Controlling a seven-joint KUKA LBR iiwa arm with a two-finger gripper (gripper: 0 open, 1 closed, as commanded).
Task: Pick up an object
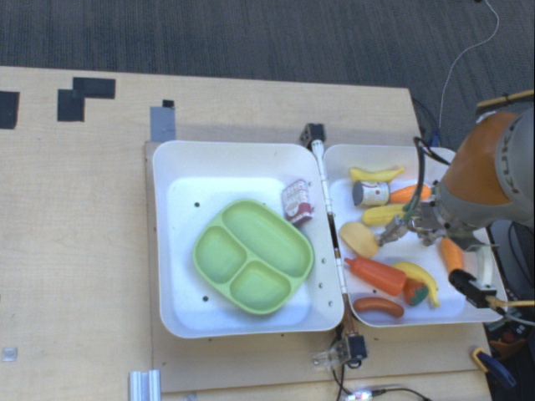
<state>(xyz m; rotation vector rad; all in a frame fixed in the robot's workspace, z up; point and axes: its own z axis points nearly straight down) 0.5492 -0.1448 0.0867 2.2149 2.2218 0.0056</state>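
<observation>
My gripper (410,236) hangs low over the middle of the right bin (476,312). Its two fingers are spread open, with bare bin floor showing between them. One finger (389,235) points at a tan potato (359,239) on its left. A yellow piece (384,215) lies just behind that finger. In front of the gripper lie a red pepper (378,275), a small banana (420,276) and a brown sausage (378,307). An orange carrot (451,255) lies at its right. Farther back sit a can (371,194), another carrot (408,195) and a banana (375,174).
The left bin (171,224) holds a green divided plate (253,257) and a small red-and-white packet (297,201). A raised divider (328,215) separates the two bins. The arm's orange band (485,161) looms over the right bin's far right corner.
</observation>
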